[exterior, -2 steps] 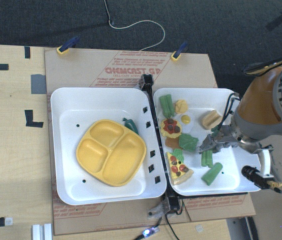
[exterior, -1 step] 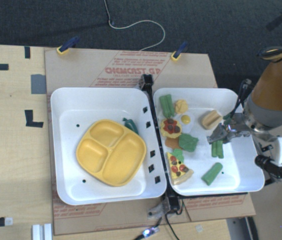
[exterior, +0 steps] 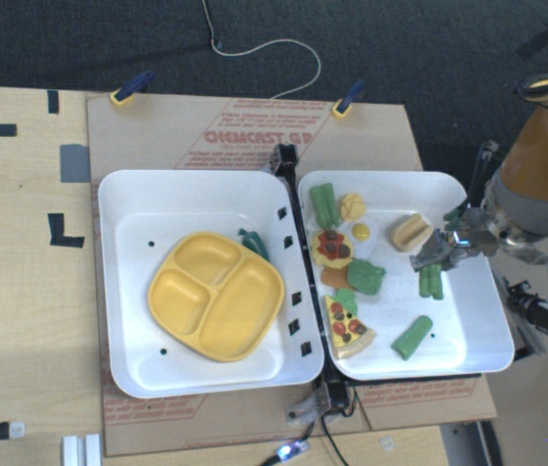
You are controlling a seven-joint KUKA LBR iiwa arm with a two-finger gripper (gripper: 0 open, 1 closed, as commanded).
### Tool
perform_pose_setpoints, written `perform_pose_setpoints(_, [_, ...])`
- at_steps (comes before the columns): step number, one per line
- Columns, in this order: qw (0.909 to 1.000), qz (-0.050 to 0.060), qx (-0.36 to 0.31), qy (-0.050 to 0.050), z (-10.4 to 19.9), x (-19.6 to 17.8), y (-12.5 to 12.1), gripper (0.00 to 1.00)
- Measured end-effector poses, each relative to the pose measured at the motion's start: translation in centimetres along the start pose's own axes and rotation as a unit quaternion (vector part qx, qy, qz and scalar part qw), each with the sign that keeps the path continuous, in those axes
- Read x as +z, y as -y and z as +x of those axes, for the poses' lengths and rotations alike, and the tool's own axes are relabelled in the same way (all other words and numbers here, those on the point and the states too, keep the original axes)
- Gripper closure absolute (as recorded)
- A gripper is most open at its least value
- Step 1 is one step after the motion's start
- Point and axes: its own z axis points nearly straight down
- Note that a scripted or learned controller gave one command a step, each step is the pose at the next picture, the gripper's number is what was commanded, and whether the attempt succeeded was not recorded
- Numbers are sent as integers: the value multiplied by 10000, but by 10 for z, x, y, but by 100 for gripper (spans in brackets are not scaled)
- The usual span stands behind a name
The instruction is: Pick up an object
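Now, your gripper hovers at the right bin's right side, over a small green piece. Jaws' state: cannot tell. Descend straight, centred; avoid the bread-like piece nearby.

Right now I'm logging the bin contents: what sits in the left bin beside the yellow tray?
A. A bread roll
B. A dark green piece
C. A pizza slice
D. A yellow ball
B: a dark green piece lies at the tray's upper right edge in the left bin.
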Motion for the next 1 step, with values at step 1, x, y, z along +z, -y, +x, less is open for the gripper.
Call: perform_pose_setpoints(1, [10000, 14, -31, -14, 62, -5, 4, 100])
